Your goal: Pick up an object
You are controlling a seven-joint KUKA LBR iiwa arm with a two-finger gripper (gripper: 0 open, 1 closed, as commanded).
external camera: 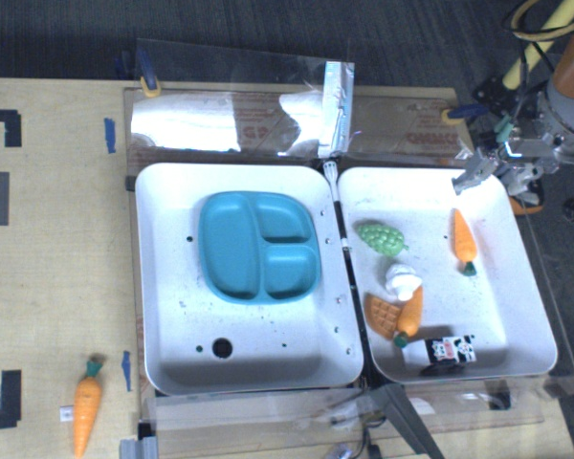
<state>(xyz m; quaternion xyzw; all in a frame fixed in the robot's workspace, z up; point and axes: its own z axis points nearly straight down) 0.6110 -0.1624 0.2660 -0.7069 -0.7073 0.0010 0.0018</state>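
Observation:
The right bin (526,285) holds a green bumpy toy (381,238), a small orange carrot (464,240), a white rounded piece (402,280), an orange waffle-like toy (392,316) and a black-and-white little carton (450,350). My gripper (497,168) hangs over the far right corner of that bin, above and to the right of the carrot. It is apart from every object, and nothing shows in it.
The left bin (163,256) carries a blue divided plate (260,245). Another carrot (84,409) lies on the wooden bench at the front left. A clear plastic sheet (239,113) stands behind the bins. Cables (540,17) hang at the top right.

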